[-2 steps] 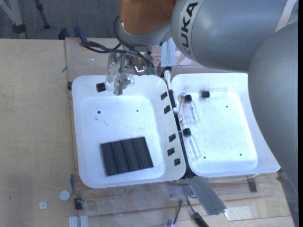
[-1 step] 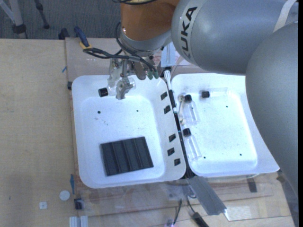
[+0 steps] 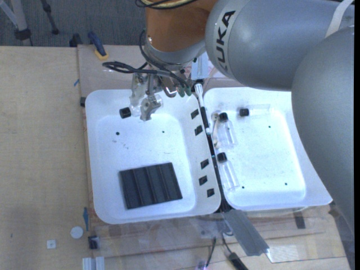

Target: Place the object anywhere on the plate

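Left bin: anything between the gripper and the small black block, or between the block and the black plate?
Nothing visible. The small black block lies at the far end of the left bin, with the gripper just beside it. Only bare white floor separates the block from the black plate.

My small black block (image 3: 125,112) sits in a far corner of the white bin (image 3: 95,167); the black ribbed plate (image 3: 151,185) lies flat nearer its front, well apart.
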Available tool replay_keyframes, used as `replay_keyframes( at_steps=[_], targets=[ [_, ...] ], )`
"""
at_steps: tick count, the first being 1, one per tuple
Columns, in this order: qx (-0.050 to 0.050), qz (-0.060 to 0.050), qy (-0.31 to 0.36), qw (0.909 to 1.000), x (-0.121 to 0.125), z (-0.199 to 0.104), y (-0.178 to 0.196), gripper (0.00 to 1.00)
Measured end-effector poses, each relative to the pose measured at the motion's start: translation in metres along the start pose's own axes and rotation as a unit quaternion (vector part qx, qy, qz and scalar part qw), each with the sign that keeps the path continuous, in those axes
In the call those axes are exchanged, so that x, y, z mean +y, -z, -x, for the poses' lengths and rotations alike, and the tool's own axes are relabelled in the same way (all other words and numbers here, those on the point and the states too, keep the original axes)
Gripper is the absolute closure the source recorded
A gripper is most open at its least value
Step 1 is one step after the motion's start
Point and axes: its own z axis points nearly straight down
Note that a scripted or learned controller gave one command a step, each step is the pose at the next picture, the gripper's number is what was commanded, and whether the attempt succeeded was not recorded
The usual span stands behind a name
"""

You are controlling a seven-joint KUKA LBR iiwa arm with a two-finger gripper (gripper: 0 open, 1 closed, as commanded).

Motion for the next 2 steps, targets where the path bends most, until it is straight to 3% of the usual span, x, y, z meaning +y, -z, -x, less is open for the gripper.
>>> replay_keyframes(
  at_steps=[1,2],
  targets=[
    [-0.002,0.000,0.026,0.9997,0.011,0.005,-0.004,1.00],
    [-0.004,0.000,0.094,0.9956,0.015,0.006,0.016,1.00]
  ],
)
